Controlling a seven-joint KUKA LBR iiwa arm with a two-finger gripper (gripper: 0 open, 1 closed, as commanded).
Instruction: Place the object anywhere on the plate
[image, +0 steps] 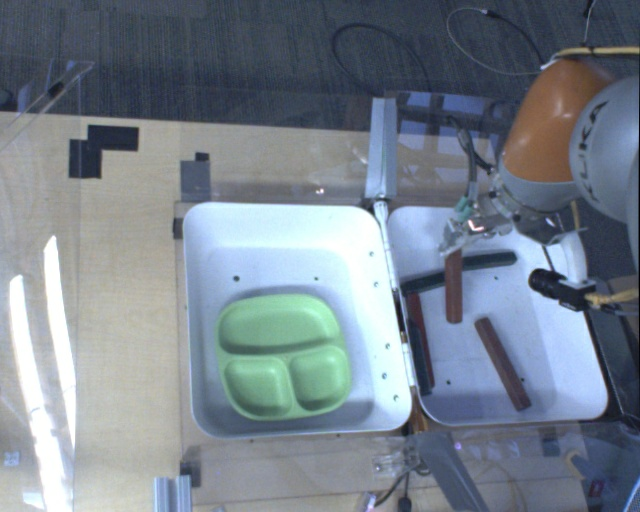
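Gripper near right bin back wall, finger state unclear; brown sticks and dark bars crowd below; green plate unobstructed in left bin.

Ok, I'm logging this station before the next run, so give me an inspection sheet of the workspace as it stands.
Surface: pale wooden bench bearing two shallow white bins side by side.
Job's things: green three-compartment plate in the left bin, nothing on it; brown stick in the right bin, its upper end at the gripper.
Clutter: second brown stick, a dark bar crossing under the first stick, and another dark bar along the right bin's left wall.
Grippers: gripper low over the right bin's upper part, at the stick's top; grip cannot be judged.
Cables: thin loops on the floor beyond the bench.
Surroundings: dark carpet.
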